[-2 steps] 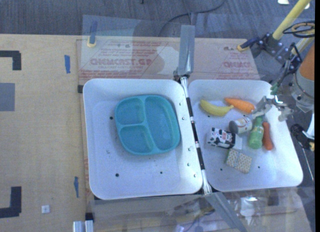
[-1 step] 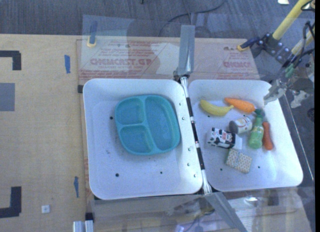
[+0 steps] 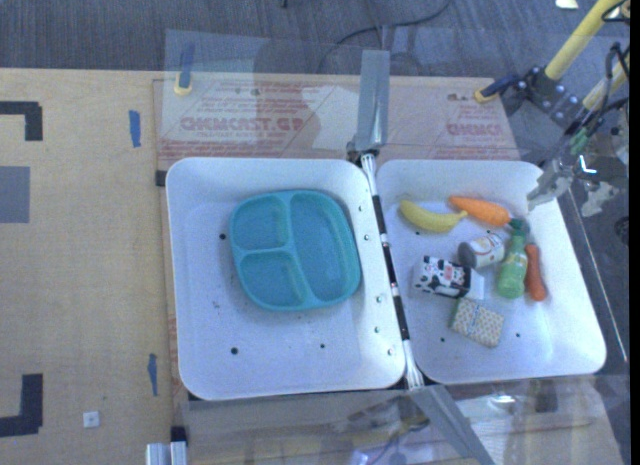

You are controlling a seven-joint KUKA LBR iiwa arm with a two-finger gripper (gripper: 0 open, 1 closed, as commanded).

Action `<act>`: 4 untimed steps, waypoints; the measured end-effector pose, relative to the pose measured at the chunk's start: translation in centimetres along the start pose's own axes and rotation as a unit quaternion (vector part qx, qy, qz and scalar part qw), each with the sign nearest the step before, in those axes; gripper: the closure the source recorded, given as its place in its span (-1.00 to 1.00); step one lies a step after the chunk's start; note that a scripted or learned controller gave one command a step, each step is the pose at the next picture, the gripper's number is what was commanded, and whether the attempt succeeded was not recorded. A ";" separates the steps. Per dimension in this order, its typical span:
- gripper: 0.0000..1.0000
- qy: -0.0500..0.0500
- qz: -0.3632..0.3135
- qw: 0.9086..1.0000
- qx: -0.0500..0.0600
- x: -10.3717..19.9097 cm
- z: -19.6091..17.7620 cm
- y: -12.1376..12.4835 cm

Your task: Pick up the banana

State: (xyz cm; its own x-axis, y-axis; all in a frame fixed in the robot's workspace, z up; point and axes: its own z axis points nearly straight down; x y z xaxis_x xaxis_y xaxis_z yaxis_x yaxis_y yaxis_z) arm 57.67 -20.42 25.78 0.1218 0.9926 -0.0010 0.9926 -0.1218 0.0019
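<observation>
The yellow banana [image 3: 430, 216] lies in the upper left part of the right bin [image 3: 570, 343], its right tip next to an orange carrot [image 3: 480, 210]. My gripper [image 3: 556, 181] hangs over the bin's upper right rim, to the right of the banana and well apart from it. Nothing shows in the gripper's grasp.
Below the banana lie a black-and-white box [image 3: 443, 276], a small can [image 3: 483, 250], a green bottle [image 3: 512, 268], a second orange piece [image 3: 536, 273] and a patterned tan pad [image 3: 477, 322]. A teal divided plate [image 3: 296, 249] rests in the left bin [image 3: 200, 343].
</observation>
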 end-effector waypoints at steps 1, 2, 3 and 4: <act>-1.00 0.001 -0.059 0.998 0.001 5.2 10.5 3.2; -1.00 0.001 -0.202 0.979 0.000 11.9 16.3 2.8; 1.00 0.001 -0.200 0.980 -0.002 11.6 15.2 3.0; -1.00 0.001 -0.200 0.980 -0.002 11.6 15.2 3.0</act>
State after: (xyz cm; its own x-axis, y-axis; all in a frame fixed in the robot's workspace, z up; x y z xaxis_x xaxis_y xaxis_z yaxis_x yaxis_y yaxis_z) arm 62.05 -9.31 10.55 -0.2761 0.9611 -0.0005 0.9611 0.2761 0.0055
